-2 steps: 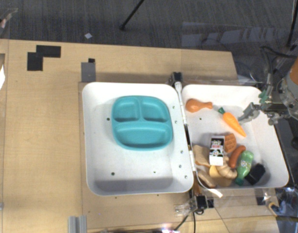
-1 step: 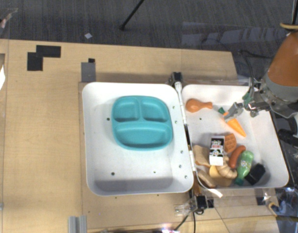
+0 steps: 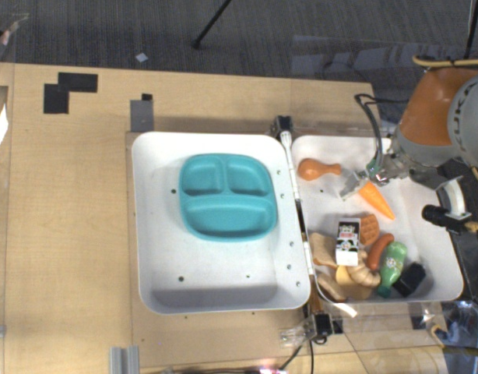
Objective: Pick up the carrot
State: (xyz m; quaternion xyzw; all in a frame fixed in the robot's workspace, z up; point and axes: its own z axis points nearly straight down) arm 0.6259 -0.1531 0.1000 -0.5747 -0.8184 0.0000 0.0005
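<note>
Gripper down low in the right bin, right at the carrot — its metal tip sits against the carrot's upper, thick end, but whether anything is spread or pinching I cannot tell from up here, the wrist hides too much. So the approach looks done, and by my reckoning the grasp and the lift are both left: the carrot lies flat on the bin floor, pointed end slanting down toward the bin's middle, nothing to say it is off the surface. It is a smooth orange cone, plastic-looking, likely slick and tapered enough to squirt out of a poor grip. Just up-left of the gripper lies a drumstick, glossy tan-orange with a rounded bulb and a thin shank. Below the carrot, a heap crowds the bin's near corner — a small printed carton, a ridged brown piece, a reddish sausage, a green bottle, something black and blocky. Over in the left bin, a teal tray with three moulded compartments sits matte and soft-edged, well apart from the action.
</note>
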